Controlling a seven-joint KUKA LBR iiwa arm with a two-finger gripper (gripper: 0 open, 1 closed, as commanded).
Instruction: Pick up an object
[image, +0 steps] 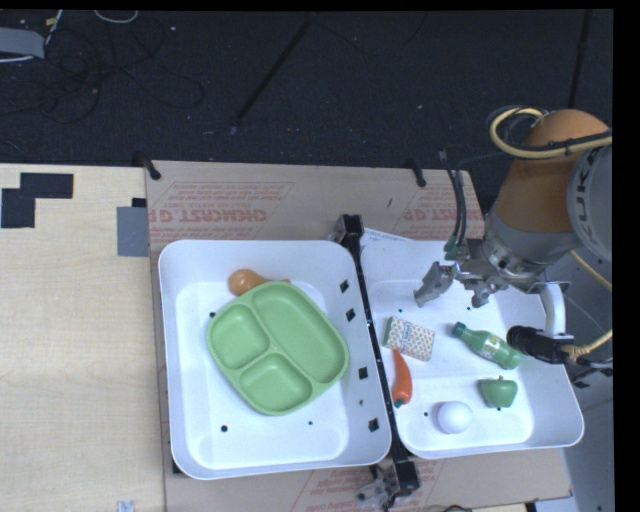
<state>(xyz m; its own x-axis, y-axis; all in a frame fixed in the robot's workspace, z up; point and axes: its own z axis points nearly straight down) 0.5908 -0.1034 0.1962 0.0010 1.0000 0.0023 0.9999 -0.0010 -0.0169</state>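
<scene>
On the left, bench: pale wood (70, 330) filled the left third of the frame, with brown cardboard (250, 205) spread under both bins, probably to protect the surface.

Left bin: a shallow white bin (190, 420) sat left of centre, holding a green divided plate (277, 346) lying flat and turned at an angle. An orange ball-like thing (243, 281) peeked out just beyond the plate's upper left edge, touching or nearly touching it.

Divider: the two bins met at a dark strip (362, 330) running down the middle of the frame.

Right bin: the second white bin (560, 425) held the loose things to choose from. A patterned packet (410, 338) lay near the divider with an orange carrot (401, 380) just below it. A white ball (453, 417) rested at the lower middle, a green pepper (499, 391) just to its right, and a green bottle (487, 345) lay on its side above them.

Pincer: the gripper (455, 283) hung over the upper part of the right bin, its fingers spread apart with nothing between them, above and between the packet and the bottle, apart from both.

Arm: grey with an orange band (545, 190), it reached in from the upper right.

Judgement: no pick seemed to have begun; the packet and bottle lay nearest for a descent.
</scene>
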